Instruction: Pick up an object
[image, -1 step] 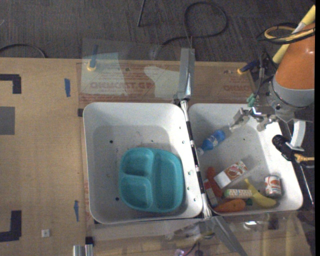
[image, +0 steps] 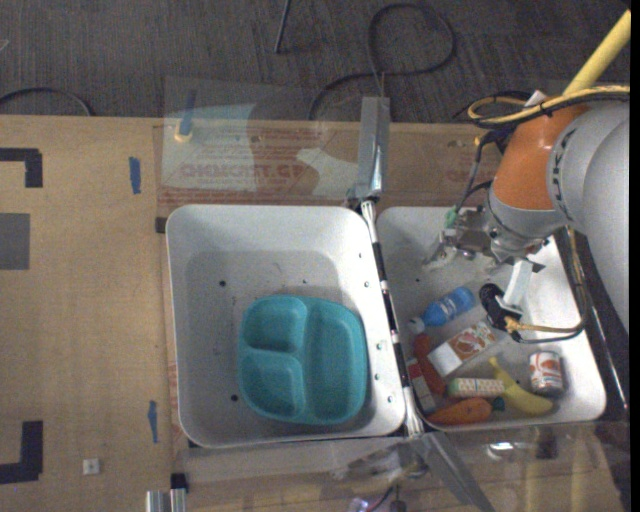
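Observation:
My gripper (image: 447, 245) hangs over the upper left part of the right bin (image: 405, 235), below the grey arm's orange band (image: 528, 165). Nothing shows in its grasp. Just below it lies a small blue bottle (image: 447, 306). Further toward the front lie a white and red carton (image: 466, 349), a red item (image: 428, 363), a small flat packet (image: 475, 386), a yellow banana (image: 521, 393), an orange carrot (image: 462, 411) and a red and white can (image: 546, 371).
The left bin (image: 200, 260) holds a teal divided plate (image: 303, 357). A metal divider (image: 372, 160) runs between the bins at the back. A black cable (image: 520, 325) loops off the wrist above the right bin's objects.

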